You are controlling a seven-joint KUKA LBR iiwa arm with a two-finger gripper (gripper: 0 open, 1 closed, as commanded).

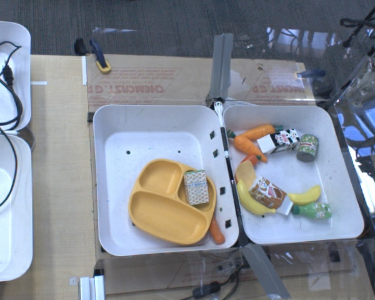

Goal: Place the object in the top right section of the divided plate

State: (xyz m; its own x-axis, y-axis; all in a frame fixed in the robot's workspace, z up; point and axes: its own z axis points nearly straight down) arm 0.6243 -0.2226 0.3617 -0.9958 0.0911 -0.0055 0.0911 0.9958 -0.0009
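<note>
A yellow divided plate (159, 214) lies in the left white bin (115, 142), toward its front right. A small patterned carton (196, 187) rests in the plate's top right section, leaning a little over the divider. A small orange carrot (217, 232) lies on the bin floor just off the plate's lower right rim.
The right bin (337, 167) holds two carrots (255, 134), a black-and-white carton (282, 139), a green can (307, 147), two bananas (253, 204), a brown snack box (269, 193) and a green bottle (315, 211). A grey post (222, 67) stands behind the bins' shared edge.
</note>
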